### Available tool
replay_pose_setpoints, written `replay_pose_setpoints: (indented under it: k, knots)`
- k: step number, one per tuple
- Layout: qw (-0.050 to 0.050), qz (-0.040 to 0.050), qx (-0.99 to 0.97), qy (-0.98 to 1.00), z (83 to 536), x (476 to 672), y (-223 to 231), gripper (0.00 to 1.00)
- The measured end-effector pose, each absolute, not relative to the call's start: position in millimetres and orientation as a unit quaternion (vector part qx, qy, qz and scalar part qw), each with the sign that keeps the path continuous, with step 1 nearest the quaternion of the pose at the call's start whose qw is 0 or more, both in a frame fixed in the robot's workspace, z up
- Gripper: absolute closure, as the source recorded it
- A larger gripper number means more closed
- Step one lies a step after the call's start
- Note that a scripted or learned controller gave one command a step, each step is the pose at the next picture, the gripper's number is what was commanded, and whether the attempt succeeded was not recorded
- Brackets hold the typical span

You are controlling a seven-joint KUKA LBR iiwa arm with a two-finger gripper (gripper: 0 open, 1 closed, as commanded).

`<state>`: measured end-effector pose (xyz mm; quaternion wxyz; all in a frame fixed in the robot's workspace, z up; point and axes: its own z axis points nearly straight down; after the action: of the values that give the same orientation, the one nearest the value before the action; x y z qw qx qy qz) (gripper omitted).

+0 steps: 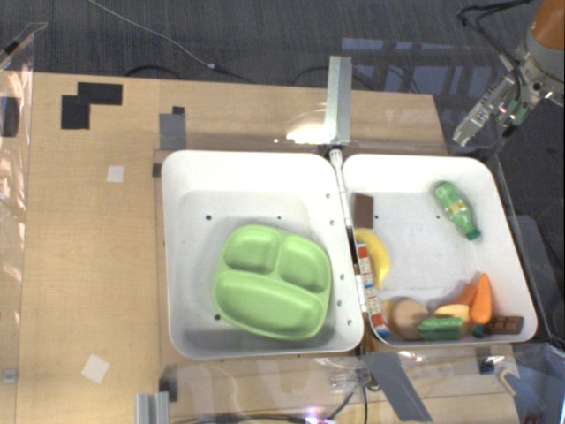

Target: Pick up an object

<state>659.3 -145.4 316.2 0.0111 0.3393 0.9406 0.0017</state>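
Observation:
My gripper [468, 129] hangs at the upper right, above and outside the back right corner of the right bin [415, 179], with nothing held in it. In that bin lie a green bottle [456, 208] at the back right, a banana [376, 254] and a brown bar [363, 208] near the left wall, and an orange carrot [480, 299]. A round brown item [405, 316], a green vegetable [440, 327] and a yellow piece [453, 311] crowd the front edge.
The left bin [190, 237] holds a green sectioned plate [274, 281]. A metal post [339, 100] stands behind the seam between the bins. Cables run across the floor at the back, and black tape marks [88, 102] sit on the bench's left.

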Motion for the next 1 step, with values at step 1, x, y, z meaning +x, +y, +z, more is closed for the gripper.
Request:
replay_pose_setpoints:
  k: [1]
  knots:
    - [0.005,0.0014,0.393,0.919,308.0,657.6,-130.9,1.0]
